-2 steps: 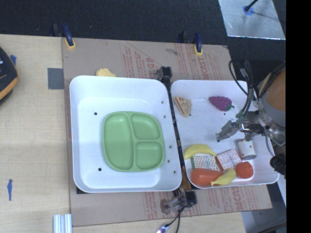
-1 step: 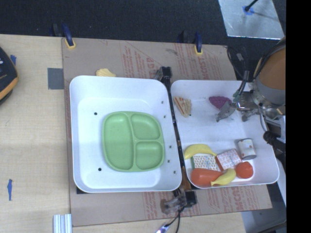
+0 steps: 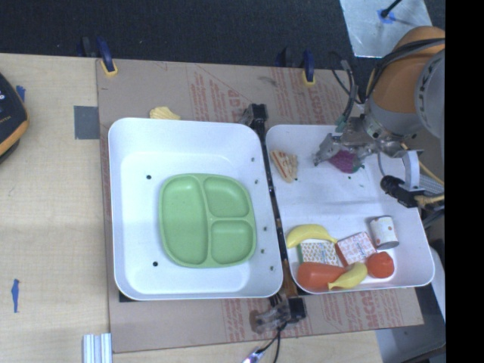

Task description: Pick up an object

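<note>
Left bin (image 3: 128, 203) holds a green tray (image 3: 206, 219); fingers (image 3: 344, 148), state unclear, over purple object (image 3: 347, 160)

Faint red printing runs along the brown cardboard sheet (image 3: 219, 89) under the two bins and a red-and-white patterned small packet (image 3: 355, 246) in the right white bin (image 3: 333, 195) bears printed marks, but none of this lettering is sharp enough to be read.
</note>
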Controlling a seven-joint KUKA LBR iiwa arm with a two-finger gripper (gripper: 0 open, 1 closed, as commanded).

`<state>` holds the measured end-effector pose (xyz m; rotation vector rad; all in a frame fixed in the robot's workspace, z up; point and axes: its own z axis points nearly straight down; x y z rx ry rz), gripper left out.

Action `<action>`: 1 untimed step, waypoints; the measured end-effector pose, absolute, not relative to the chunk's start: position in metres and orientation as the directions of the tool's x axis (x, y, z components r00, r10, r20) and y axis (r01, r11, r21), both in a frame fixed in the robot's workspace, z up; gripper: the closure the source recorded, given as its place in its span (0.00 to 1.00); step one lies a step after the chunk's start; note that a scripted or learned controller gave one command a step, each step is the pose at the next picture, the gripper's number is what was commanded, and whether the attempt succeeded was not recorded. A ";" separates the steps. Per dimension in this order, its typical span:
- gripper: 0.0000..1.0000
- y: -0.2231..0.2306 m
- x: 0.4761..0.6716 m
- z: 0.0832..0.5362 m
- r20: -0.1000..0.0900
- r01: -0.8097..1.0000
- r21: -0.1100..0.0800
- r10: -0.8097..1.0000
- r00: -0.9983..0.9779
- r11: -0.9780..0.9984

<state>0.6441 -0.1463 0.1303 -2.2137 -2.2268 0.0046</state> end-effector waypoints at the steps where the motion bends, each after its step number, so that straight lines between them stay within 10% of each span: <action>1: 0.00 -0.212 0.656 0.092 0.000 1.000 -0.003 1.000 -0.003 0.003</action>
